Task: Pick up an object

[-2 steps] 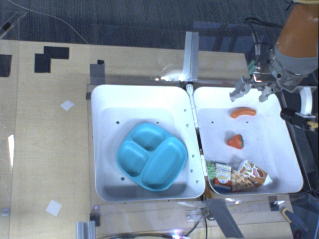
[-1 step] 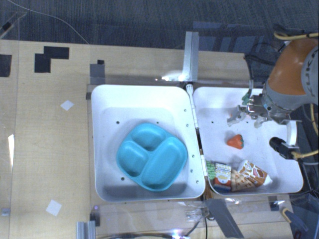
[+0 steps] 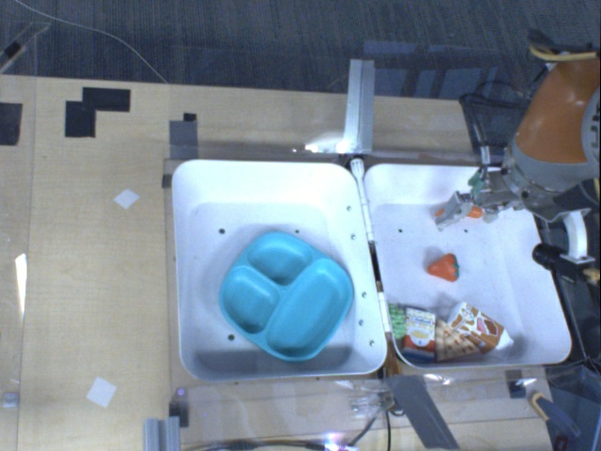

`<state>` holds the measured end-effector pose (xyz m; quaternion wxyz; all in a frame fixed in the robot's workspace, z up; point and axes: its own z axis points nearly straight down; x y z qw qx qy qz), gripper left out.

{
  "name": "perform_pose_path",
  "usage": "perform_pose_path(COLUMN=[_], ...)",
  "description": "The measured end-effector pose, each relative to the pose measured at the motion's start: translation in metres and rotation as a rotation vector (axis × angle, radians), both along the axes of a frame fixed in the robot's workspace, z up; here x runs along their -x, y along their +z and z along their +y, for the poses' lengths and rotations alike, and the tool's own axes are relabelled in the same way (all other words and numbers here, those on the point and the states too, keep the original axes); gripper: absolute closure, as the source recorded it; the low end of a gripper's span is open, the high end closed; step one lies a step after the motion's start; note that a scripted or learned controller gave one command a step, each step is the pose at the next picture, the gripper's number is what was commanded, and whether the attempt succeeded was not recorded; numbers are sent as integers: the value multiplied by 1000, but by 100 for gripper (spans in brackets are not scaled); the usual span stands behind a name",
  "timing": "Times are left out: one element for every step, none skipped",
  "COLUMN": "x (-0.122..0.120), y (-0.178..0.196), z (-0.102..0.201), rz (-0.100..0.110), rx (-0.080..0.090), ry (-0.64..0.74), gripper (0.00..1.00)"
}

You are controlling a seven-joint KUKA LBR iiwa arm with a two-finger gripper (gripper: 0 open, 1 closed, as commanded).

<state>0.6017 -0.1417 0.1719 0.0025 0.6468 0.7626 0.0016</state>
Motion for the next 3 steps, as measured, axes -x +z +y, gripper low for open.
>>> perform_pose_path(x=[-31,-66,-69], y=[-85,-46,-77], z=[-27,-3,8], rz=[-2,-1,1], rx=[1,-1,3], ry=[-17,-165,156], gripper=[0,0,0])
